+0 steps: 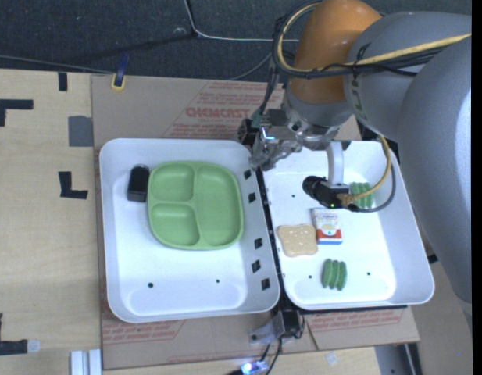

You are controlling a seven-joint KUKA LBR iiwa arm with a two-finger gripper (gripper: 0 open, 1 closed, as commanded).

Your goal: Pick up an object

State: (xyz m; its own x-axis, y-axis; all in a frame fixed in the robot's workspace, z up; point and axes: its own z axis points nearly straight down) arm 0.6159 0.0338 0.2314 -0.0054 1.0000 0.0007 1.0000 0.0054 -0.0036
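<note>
Left bin [186, 281]: green divided plate [195, 206], black block [137, 183] just beside it. Right bin [375, 248]: toast [297, 240], small carton [327, 226], green pod [333, 273]. Gripper [264, 145] over the bins' far seam; open or closed, can't tell.

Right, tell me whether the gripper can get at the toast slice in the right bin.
Probably yes. The toast slice lies flat in the right bin, nothing on top. The gripper hangs close by, up the view. Only the small carton crowds one side.
</note>
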